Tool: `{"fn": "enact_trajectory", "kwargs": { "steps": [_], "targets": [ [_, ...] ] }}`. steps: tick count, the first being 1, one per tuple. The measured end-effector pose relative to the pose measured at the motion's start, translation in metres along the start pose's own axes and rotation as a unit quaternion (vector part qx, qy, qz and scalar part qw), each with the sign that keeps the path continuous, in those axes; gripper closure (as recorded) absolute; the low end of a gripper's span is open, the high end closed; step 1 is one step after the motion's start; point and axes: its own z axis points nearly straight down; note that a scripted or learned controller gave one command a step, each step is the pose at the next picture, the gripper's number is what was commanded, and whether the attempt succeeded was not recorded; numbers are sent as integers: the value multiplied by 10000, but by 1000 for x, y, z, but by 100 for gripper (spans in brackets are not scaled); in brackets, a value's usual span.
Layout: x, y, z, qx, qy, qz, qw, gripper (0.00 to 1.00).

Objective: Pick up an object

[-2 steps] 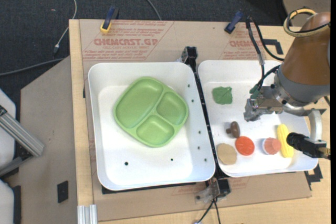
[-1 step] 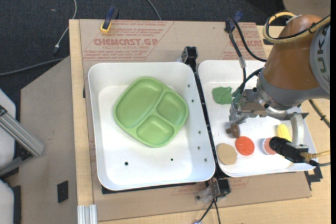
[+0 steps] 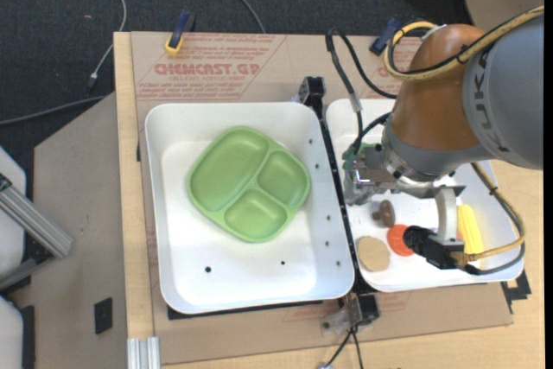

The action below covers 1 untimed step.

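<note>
My gripper (image 3: 361, 184) hangs low over the left part of the right bin (image 3: 497, 279), beneath the grey and orange wrist. Just below it lies a small brown object (image 3: 384, 210). Nearer the front edge sit a tan round disc (image 3: 373, 253) and an orange-red piece (image 3: 397, 238). A yellow corn-like piece (image 3: 469, 228) lies to the right. Nothing is visibly held by the gripper.
The left bin (image 3: 173, 186) holds a green divided plate (image 3: 249, 183), tilted in the middle. A raised rim between the two bins runs just left of the gripper. Cables cross the cardboard behind the bins.
</note>
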Motion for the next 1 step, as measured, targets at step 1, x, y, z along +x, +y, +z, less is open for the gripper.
{"fn": "enact_trajectory", "kwargs": {
  "steps": [1],
  "targets": [
    [48, 2, -11, -25, -10, 8, 10000, 100]
  ]
}}
